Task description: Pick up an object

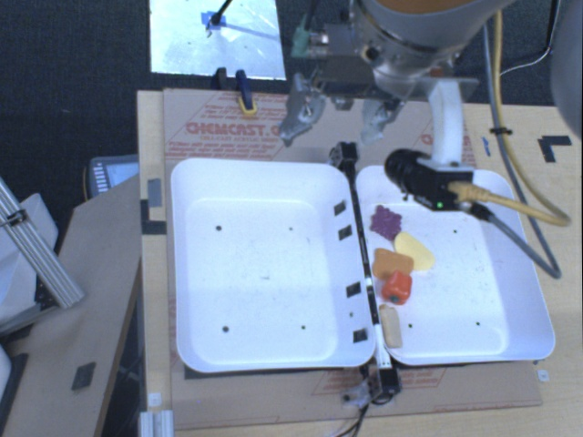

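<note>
Arm cut off at the top edge, gripper poised over the bins' back rims.
The grey arm (410,44) runs out of frame. Its gripper (339,121) hangs with fingers spread wide and nothing between them. Along the left wall of the right bin (492,321) lie a yellow piece (415,251), an orange piece (391,262), a purple grape cluster (387,221), a red toy vegetable (397,287) and a tan stick (391,326); their kinds are hard to tell.

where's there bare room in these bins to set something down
The left bin is bare across its whole floor. The right bin is bare from the yellow piece out to its right wall and near edge. It is crowded along its left wall, where the purple cluster, orange piece, red piece and tan piece line up.
</note>
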